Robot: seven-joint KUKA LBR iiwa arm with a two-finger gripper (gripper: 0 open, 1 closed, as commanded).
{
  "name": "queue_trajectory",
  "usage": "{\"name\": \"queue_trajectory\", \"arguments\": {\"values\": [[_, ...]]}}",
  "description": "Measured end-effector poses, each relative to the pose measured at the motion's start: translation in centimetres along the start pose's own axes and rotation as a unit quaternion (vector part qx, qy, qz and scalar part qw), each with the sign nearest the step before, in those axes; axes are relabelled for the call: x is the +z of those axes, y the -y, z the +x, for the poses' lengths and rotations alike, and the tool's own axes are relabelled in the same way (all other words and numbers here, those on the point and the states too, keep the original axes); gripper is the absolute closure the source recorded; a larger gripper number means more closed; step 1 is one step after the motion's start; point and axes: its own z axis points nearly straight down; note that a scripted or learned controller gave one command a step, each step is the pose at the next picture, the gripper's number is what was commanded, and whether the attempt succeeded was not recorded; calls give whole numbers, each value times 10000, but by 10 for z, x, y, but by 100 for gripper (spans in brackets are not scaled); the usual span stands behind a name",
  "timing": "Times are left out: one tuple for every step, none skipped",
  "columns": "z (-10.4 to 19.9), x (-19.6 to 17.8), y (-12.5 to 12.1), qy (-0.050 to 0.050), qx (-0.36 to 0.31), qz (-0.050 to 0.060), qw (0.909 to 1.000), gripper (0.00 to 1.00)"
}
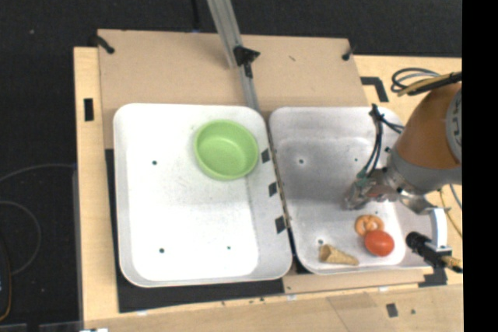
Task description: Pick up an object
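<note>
A: Looking at the right bin (311,136) first. Three small things sit in its near right corner: a red ball (379,243), an orange piece (366,225) touching the ball's upper left, and a tan cone (337,254) lying flat to their left, close to the near wall.

B: Anything held?

A: No. Nothing shows between the fingers. The gripper (359,195) is low in the right bin, just above the orange piece in the view, near it, but I can't tell whether it touches.

B: Fingers apart or together?

A: Can't tell. The tip is small, dark and blurred; the parts don't separate at this angle.

B: Arm?

A: The arm (432,140) comes in from the right, orange band over the bin's right wall, grey wrist below it angled down and left toward the gripper. Cables run along its upper side.

B: Left bin?

A: The left bin (156,245) holds a green bowl (226,149), upright, in its far right part, near the wall shared with the right bin. It's well apart from the gripper.

B: Surroundings?

A: Both bins sit side by side, walls touching, on a brown board (171,66) on the bench (89,183). A grey metal rail (218,0) slants in from the top and ends near the far end of the seam between the bins.
</note>
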Motion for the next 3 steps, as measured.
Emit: {"name": "queue_trajectory", "arguments": {"values": [[-1, -64, -4, 7, -58, -18, 10000, 100], [-2, -115, -5, 2, -62, 11, 10000, 100], [50, -109, -16, -6, -57, 17, 10000, 100]]}}
